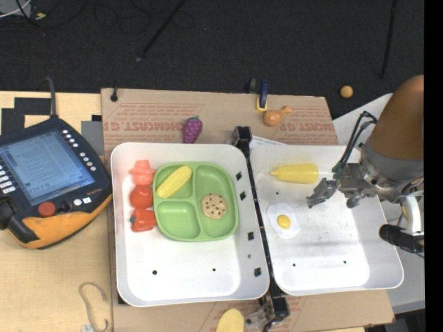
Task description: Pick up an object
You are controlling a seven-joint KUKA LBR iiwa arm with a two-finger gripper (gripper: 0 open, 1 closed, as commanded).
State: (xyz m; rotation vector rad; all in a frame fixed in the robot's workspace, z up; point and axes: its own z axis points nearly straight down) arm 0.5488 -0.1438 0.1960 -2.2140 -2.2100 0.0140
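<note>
The jaws (324,194), state unclear, are hovering just right of the yellow bottle (295,173), lying lengthwise left to right.

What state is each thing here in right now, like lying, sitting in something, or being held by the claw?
Claw: above the right bin, holding nothing.
Yellow bottle: lying on its side in the right bin.
Fried egg: flat on the right bin's floor.
Green tray: flat in the left bin.
Corn: lying in the tray's upper left compartment.
Cookie: flat in the tray's right compartment.
Tablet: screen lit.
</note>
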